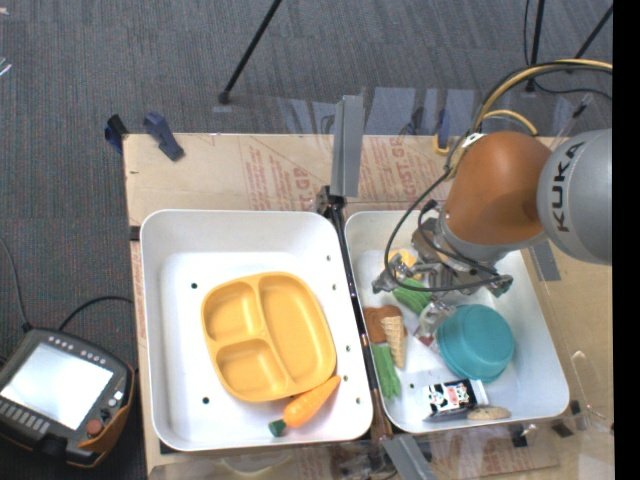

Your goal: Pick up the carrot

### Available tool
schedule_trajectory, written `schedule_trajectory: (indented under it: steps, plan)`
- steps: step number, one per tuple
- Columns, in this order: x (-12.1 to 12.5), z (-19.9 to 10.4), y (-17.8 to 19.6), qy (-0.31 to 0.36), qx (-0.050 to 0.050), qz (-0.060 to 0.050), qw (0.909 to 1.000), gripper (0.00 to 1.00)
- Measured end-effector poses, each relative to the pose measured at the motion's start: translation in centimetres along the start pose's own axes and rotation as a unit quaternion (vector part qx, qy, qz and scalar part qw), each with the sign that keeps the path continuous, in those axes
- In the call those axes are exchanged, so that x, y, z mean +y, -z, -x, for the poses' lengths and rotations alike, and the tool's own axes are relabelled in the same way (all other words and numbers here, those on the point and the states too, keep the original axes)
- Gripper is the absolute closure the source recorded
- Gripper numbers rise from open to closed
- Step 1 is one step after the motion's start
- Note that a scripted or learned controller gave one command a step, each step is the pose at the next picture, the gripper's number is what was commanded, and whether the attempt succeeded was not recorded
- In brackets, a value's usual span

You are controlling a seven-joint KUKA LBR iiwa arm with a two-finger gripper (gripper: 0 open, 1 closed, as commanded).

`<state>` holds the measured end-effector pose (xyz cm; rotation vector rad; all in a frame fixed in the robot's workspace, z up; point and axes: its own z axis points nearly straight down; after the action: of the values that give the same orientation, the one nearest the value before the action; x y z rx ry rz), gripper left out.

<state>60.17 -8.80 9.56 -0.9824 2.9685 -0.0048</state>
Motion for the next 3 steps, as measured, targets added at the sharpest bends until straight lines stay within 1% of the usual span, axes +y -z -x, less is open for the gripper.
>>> schedule_trajectory:
  steps: [1,2,3]
  plan:
    - [3.8,-5.2,-0.8,0.046,0.006,0.005,0.9989,0.0]
    - [-1.8,3.2,-0.8,0.055,0.004,0.005,0.9984,0.0]
    - [2.5,-2.4,3.4,0.139,0.005,0.005,0.9903,0.0]
